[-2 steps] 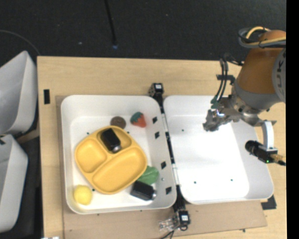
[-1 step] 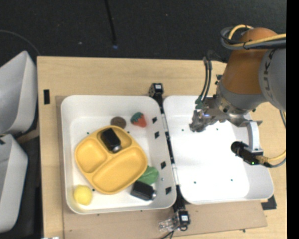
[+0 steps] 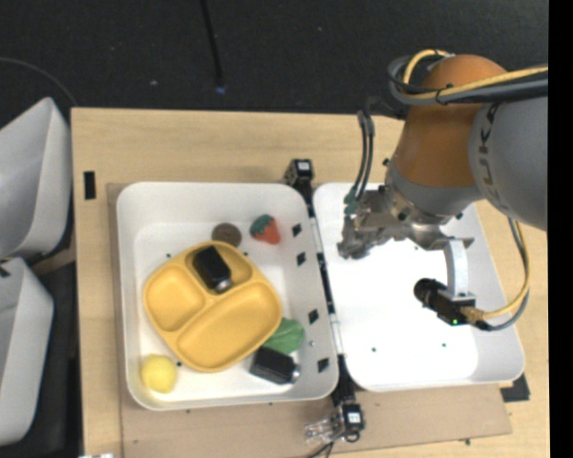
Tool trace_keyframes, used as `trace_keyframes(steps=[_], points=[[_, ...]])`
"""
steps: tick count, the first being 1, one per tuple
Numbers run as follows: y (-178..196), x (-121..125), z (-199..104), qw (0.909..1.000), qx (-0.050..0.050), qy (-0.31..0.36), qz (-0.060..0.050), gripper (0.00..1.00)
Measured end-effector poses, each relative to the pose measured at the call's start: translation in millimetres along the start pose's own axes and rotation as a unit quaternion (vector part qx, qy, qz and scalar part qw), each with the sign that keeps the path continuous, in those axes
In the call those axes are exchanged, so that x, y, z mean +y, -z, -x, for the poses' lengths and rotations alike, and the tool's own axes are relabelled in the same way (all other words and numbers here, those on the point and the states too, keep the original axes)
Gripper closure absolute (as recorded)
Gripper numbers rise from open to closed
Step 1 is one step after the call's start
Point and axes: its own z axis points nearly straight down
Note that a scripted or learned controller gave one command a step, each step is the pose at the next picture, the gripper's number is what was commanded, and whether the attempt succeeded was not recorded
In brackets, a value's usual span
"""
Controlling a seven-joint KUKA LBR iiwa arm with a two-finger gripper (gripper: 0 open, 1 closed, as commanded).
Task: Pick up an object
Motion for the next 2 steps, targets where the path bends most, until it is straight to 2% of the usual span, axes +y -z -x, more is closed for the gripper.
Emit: trace_keyframes(steps=[1,2], points=[[-12.5,-8.3,-53.4,1.0000,0.000,0.000,0.000,1.00],[-9.5,-11.8,-98.6,1.0000,0.000,0.001,0.000,1.00]])
